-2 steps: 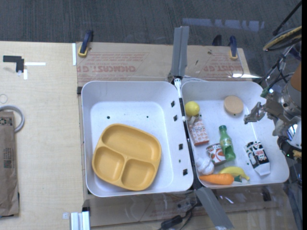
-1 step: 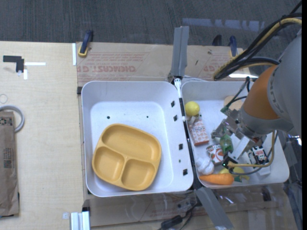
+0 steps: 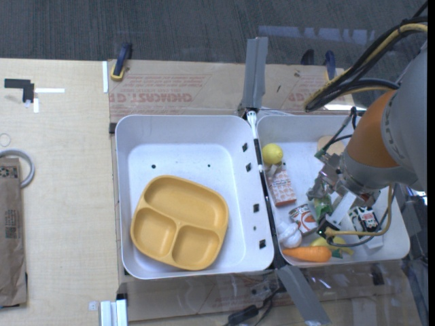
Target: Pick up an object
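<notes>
The claw (image 3: 325,206) hung low inside the right bin (image 3: 401,246), at the end of the grey arm (image 3: 408,114) with its orange band (image 3: 370,138); whether it was apart or together could not be told, as the wrist and clutter hid that part.

Taking the claw as the landmark, objects crowded it on its near-left side. Just beside it toward the divider lay a small red-and-white packet (image 3: 303,217), and beyond that a white lumpy item (image 3: 289,234). Below the claw, along the bin's front wall, lay an orange carrot (image 3: 307,253), with a sliver of yellow (image 3: 338,242) just above its thick end. Something green (image 3: 322,203) showed right at the claw, too small to name. Farther left of the claw a red box (image 3: 281,187) lay tilted, and above that, near the bin's back-left corner, sat a yellow lemon (image 3: 272,154). To the claw's right a small white piece with black and red marks (image 3: 365,219) sat under the wrist.

Well apart from the claw, across the divider, the left bin (image 3: 129,182) held a yellow three-compartment plate (image 3: 179,221). Farther left still, on the table (image 3: 61,182), a brown paper bag (image 3: 11,229) lay at the edge.
</notes>
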You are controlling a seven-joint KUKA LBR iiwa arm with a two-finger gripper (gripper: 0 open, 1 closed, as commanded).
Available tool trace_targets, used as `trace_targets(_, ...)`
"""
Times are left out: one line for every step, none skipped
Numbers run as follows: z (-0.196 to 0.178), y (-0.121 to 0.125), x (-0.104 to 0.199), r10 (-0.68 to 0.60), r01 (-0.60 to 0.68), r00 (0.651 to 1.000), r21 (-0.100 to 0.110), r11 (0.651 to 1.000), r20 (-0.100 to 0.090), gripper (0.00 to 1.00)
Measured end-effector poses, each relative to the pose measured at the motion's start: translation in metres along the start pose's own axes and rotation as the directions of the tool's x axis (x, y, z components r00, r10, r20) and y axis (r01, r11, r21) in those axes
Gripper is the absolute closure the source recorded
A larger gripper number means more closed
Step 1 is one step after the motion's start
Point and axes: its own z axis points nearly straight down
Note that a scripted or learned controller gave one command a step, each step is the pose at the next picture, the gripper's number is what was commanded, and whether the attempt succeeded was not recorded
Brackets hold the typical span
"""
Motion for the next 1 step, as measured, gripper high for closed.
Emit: trace_targets(-0.0929, -0.0162, 0.0838, -0.121, 0.121, 0.993, -0.005, 0.993, -0.002, 1.00)
